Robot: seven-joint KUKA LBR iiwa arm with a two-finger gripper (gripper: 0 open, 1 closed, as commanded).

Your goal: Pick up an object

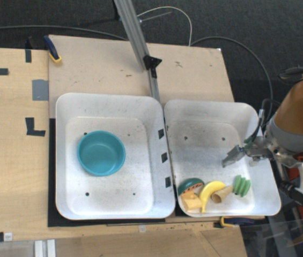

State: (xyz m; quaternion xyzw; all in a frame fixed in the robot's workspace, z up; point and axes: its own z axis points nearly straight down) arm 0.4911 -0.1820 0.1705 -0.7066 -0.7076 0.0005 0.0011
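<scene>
Just below the end effector (230, 159) | banana (211, 191) and green piece (241, 186) are crowding the right bin's (205, 114) corner | end effector is hovering unclenched, grasping nothing, likely lining up a pick.

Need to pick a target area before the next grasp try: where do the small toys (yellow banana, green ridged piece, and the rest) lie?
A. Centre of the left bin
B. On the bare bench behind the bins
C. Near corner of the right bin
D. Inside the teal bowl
C: the yellow toy banana and green ridged piece cluster along the near edge of the right white bin; the round teal bowl sits in the left white bin.
</scene>
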